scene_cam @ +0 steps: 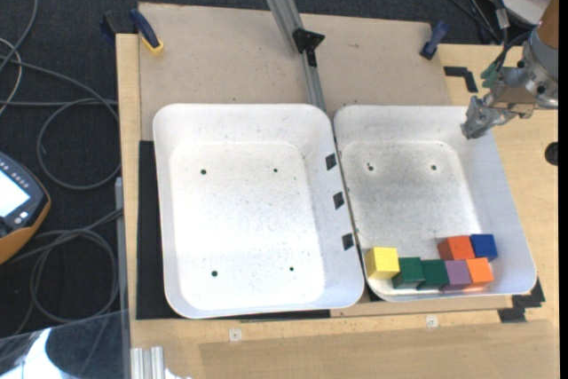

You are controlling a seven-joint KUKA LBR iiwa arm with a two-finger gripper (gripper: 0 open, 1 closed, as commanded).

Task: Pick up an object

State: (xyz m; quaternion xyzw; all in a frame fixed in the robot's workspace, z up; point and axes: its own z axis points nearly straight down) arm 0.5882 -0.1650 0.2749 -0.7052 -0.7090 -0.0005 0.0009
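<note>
A fixed camera is looking down at a slant on a wooden table carrying two shallow white bins side by side. The left bin is lying beside the right bin, which is holding a cluster of small coloured blocks along its near edge. From the viewer's left the blocks are sitting as a yellow block, a green block, a darker green block, a purple block and an orange block, with a red block and a blue block just behind them; all are touching or nearly touching. The arm is reaching in from the right, and its end effector is hanging over the far right corner of the right bin, well apart from the blocks. Whether it is spread or pressed together cannot be told at this size, and nothing is showing in its grip. The blocks are lying toward the near edge of the bin from the end effector, almost straight toward the camera, the blue and red ones being nearest to it. The row's long axis is running left to right along the bin's near wall, so the coming move probably calls for travelling toward that wall and then descending.
</note>
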